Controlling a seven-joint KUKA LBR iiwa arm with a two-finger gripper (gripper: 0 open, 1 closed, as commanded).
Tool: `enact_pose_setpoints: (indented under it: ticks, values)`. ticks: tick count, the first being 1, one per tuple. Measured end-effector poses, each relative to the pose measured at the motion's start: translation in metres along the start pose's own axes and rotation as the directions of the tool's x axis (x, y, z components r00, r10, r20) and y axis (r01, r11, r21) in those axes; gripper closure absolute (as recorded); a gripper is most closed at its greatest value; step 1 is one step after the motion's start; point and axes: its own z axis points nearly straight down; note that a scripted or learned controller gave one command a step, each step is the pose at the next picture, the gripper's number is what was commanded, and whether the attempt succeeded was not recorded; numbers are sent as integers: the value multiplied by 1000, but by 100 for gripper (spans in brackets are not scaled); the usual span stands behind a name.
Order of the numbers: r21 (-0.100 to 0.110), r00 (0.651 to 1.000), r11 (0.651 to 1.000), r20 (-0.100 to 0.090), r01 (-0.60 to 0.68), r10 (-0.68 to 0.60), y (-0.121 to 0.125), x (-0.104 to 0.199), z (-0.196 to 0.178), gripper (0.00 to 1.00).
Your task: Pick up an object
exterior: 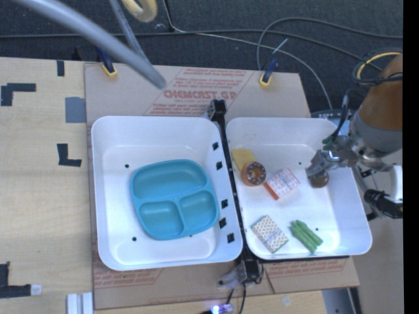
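The right bin [340, 241] holds several small objects. A brown ring-shaped doughnut [254, 173] lies beside a yellow piece [241, 157] near the bin's left wall. A red and white packet [283, 184] lies in the middle. At the front lie a checkered box [270, 233] and a green bean pod [306, 235]. My gripper [319, 172] hangs low over the right side of this bin, to the right of the packet. A small brownish shape sits right under its tip; I cannot tell whether it is an object or part of the gripper.
The left bin [105, 175] carries a blue divided plate [175, 197]. A black divider [226, 175] runs between the bins. Cables [288, 51] loop behind the right bin, and a grey pole [85, 25] crosses the upper left.
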Motion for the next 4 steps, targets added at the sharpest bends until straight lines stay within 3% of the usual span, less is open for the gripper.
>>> enact_pose_setpoints:
  ticks: [2,4]
  values:
    - [0,1000,1000,-2,5,-5,-2,97,8,100]
    - [-1,1000,1000,-3,6,-6,-6,195,-17,100]
